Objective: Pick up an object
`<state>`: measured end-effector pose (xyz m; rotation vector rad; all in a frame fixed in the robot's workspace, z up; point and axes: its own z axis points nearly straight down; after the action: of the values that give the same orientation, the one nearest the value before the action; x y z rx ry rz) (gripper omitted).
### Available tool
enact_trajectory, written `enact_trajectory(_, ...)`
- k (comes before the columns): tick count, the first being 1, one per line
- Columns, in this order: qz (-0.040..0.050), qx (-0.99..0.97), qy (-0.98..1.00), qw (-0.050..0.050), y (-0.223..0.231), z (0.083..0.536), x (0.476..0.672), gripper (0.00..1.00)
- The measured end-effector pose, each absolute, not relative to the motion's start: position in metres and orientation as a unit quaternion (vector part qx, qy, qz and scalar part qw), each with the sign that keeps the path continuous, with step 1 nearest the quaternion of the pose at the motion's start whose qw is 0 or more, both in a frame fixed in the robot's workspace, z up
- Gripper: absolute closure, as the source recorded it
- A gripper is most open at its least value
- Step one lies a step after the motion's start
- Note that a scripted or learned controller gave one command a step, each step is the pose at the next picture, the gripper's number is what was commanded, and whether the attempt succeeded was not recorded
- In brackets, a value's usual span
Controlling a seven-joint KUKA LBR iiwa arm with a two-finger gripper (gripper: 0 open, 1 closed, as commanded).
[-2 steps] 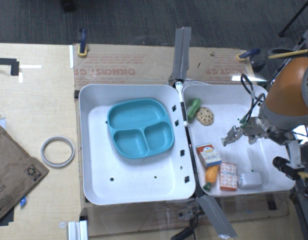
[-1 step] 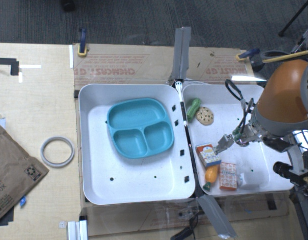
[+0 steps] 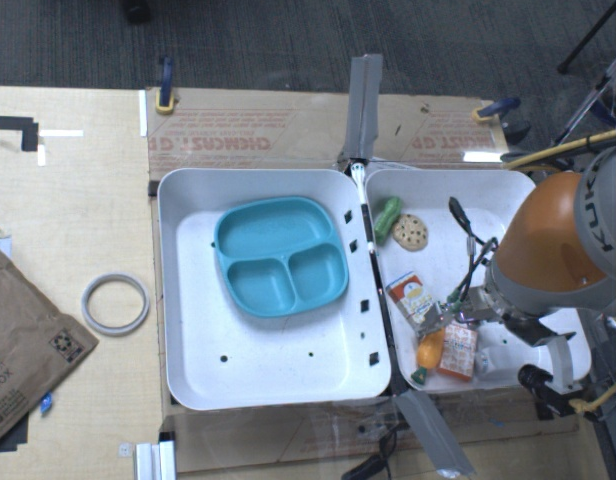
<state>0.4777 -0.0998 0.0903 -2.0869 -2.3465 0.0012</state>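
The carrot (image 3: pixel 429 352) lies in the right bin (image 3: pixel 518 183), near the front wall, touching a small packet (image 3: pixel 459 353). To grab it well, the gripper (image 3: pixel 450 313) should come straight down and pinch just the carrot, not the packet. The gripper hangs just above and behind the carrot. It looks narrow and maybe empty, but I cannot tell for sure.

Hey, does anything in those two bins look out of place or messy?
Nothing looks spilled or broken. The blue tray lies slightly askew in the left bin. In the right bin, the cookie, carrot and packets lie jumbled near the gripper.
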Motion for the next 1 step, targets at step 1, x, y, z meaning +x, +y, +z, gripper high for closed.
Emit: enact_trajectory(1,0.0003,-0.666,-0.746,0.0,-0.1009,0.0983,0.4787,1.0)
